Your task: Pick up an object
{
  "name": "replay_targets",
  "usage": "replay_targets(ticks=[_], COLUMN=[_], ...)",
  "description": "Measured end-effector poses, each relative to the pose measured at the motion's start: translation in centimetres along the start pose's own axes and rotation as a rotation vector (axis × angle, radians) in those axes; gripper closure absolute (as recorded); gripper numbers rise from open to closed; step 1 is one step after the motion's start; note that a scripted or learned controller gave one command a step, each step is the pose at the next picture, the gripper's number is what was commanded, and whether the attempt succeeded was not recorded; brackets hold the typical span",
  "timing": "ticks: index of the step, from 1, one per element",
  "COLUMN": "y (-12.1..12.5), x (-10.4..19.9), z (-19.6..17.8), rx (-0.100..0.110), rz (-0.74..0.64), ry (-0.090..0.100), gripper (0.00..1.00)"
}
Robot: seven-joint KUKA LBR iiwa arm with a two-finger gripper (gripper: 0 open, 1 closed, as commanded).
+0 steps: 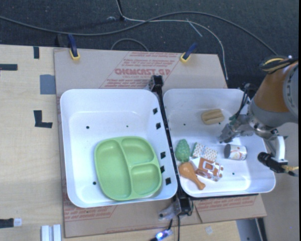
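While the grey arm with its orange band (275, 92) reaches over the right white plastic bin (190, 100), we note its two-finger gripper (230, 134) low inside that bin; whether it is wide or narrow we cannot tell. Just beside the gripper lies a small white cylinder (237, 152). Near it within the same bin: a tan bread-shaped piece (212, 116), a green leafy toy (182, 150), an orange drumstick toy (191, 175), and patterned red-and-white packets (209, 167). Beside this bin, the left white bin (80, 104) holds a light green divided plate (127, 167).
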State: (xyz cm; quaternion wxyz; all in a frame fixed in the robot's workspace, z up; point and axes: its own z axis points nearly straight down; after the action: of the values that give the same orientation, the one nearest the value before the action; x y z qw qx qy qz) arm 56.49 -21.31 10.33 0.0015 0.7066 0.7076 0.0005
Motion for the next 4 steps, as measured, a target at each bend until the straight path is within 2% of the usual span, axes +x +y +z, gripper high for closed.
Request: replay_targets(ticks=[2,3,4], y=[0.7,-0.1,-1.4], x=[-0.6,5.6,10.4], z=[-10.5,-11.3,-10.5], rx=[0.0,0.004,0.007], rz=[-0.001,-0.005,-0.003], ry=[0.001,0.003,0.003], gripper=[1.0,1.0,1.0])
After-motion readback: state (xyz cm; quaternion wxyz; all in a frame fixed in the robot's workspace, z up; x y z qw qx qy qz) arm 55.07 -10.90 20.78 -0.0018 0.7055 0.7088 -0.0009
